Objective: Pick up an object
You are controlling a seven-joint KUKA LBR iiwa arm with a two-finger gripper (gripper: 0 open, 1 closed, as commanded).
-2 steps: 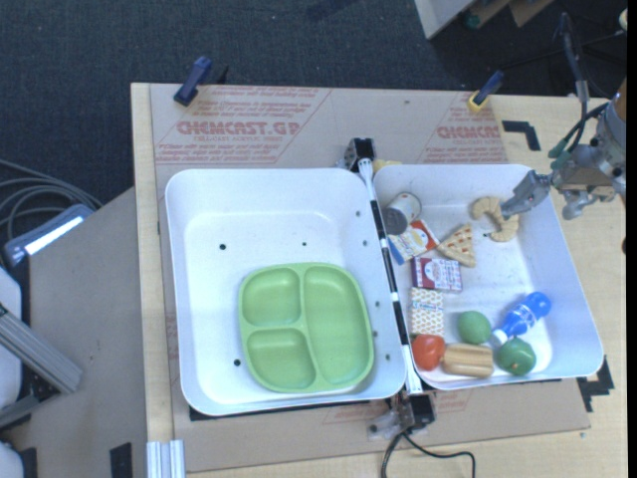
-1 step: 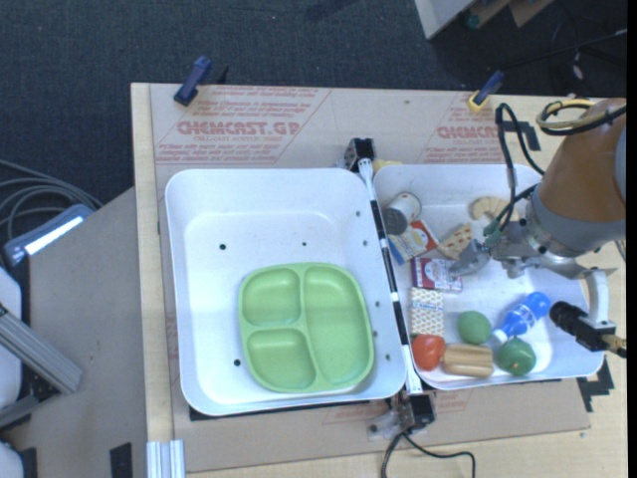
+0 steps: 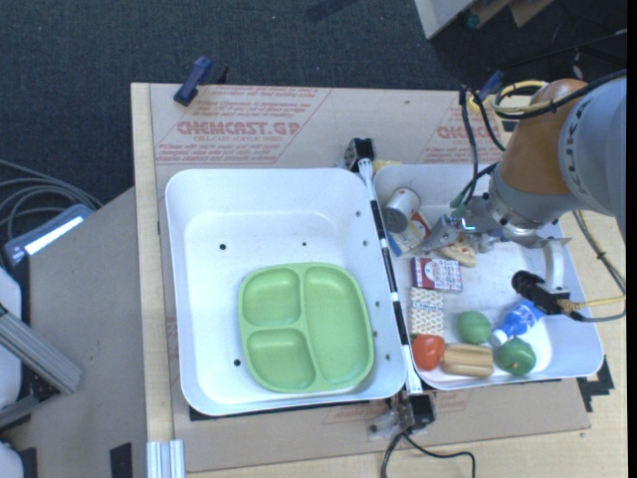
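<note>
My gripper (image 3: 450, 229) hangs low over the upper part of the right bin (image 3: 582, 352), reaching in from the right. Just left of it lies a silver can (image 3: 401, 207) on its side, with a small red-and-white thing (image 3: 418, 233) between them. A beige piece (image 3: 461, 254) lies right under the gripper. Lower in the bin are a red-and-white packet (image 3: 438, 273), a checkered packet (image 3: 426, 313), a green lime (image 3: 474, 326), a red tomato (image 3: 428, 350), a bread roll (image 3: 468, 360), a green apple (image 3: 515, 358) and a blue bottle (image 3: 520, 319).
The left bin (image 3: 199, 227) holds a green divided plate (image 3: 304, 327). A black clip (image 3: 360, 151) sits where the two bins meet at the top. A blue object (image 3: 192, 81) lies on the board behind the bins.
</note>
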